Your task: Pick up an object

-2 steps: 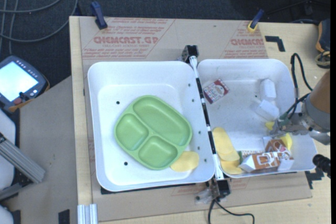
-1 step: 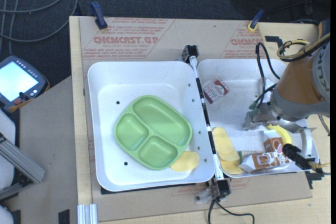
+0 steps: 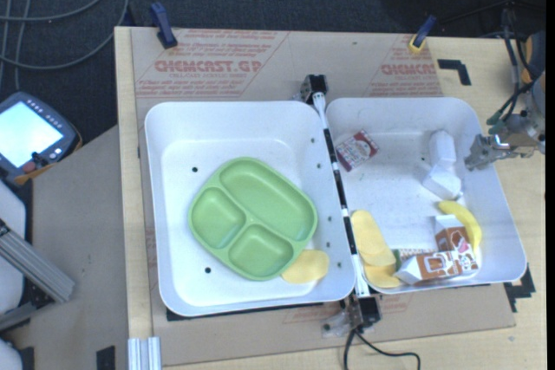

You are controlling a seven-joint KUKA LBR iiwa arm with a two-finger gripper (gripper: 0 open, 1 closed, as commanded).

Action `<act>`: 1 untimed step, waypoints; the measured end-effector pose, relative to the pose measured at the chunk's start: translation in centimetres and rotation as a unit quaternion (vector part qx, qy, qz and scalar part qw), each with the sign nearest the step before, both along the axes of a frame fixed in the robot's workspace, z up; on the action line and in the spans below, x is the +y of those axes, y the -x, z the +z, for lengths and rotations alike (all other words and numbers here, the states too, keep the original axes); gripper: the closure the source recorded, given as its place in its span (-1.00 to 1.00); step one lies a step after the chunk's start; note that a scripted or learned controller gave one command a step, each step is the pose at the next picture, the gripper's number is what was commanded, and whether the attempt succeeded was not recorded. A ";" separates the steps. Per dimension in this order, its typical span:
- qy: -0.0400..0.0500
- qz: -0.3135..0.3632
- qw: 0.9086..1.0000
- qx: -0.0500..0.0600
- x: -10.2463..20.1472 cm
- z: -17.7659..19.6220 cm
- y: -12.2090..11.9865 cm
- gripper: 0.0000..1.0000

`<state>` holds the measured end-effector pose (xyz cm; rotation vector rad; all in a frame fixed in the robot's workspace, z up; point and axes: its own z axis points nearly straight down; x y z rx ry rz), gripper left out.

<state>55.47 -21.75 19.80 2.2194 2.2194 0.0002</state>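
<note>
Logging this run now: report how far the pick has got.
Nothing looks picked yet. The claw sits at the right bin's right rim, with nothing seen between its fingers. The banana, white object and red packet lie in that bin; the green tray lies in the left one. Grasping and lifting remain.

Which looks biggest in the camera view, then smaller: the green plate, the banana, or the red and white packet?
1. green plate, by far the biggest.
2. banana and red and white packet look alike, so no ranking.
</note>
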 end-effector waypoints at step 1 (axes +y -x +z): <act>0.000 0.000 1.000 0.001 0.1 0.0 0.0 -1.00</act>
